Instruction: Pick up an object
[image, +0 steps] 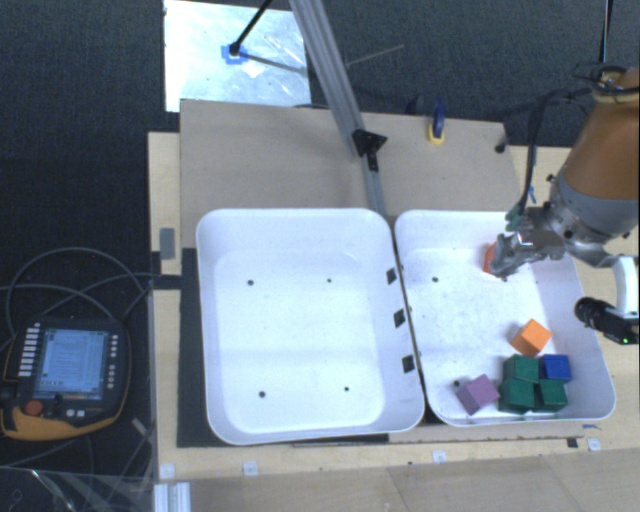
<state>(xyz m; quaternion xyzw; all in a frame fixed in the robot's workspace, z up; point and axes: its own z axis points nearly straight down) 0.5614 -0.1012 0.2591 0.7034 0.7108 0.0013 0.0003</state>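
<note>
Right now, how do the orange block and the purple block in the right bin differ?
The orange block sits farther up the right bin, just above the green blocks; the purple block lies left of them, near the bin's front wall. Colours differ. Both look like small cubes, lying apart from the claw.

— Where do we see the tool (508, 258)?
— Over the right bin (440, 300), beside a red-orange block (489, 258), possibly touching.
— Other pieces?
— Orange block (532, 336), green blocks (521, 384), blue block (555, 368), purple block (477, 393).
</note>
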